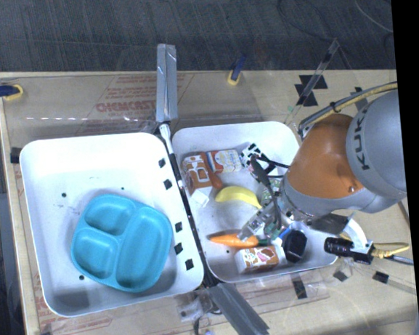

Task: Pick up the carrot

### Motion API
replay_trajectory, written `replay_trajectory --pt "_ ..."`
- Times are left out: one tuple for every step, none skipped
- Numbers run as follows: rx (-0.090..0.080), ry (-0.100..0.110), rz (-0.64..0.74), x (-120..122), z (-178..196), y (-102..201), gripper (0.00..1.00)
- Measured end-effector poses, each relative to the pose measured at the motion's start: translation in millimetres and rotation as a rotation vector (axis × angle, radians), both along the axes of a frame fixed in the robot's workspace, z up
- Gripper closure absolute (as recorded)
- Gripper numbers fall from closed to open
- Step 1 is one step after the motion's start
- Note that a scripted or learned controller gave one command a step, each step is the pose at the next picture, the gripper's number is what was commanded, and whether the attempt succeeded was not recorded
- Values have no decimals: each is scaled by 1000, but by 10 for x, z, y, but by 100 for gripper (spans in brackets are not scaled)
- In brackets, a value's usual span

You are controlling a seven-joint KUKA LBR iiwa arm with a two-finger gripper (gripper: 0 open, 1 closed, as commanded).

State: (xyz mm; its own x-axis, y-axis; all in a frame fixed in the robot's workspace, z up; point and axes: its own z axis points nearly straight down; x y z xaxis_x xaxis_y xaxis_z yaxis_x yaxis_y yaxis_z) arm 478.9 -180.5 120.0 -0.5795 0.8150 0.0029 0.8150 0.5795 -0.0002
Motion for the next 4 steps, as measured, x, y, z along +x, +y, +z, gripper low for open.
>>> replay_trajectory --pt "-2 1 32 212 -306 108 100" --pt "-1 0 310 -13 698 1065 100" --pt "-1 1 309 -14 697 1061 0" --pt "1 4 469 9 80 585 0"
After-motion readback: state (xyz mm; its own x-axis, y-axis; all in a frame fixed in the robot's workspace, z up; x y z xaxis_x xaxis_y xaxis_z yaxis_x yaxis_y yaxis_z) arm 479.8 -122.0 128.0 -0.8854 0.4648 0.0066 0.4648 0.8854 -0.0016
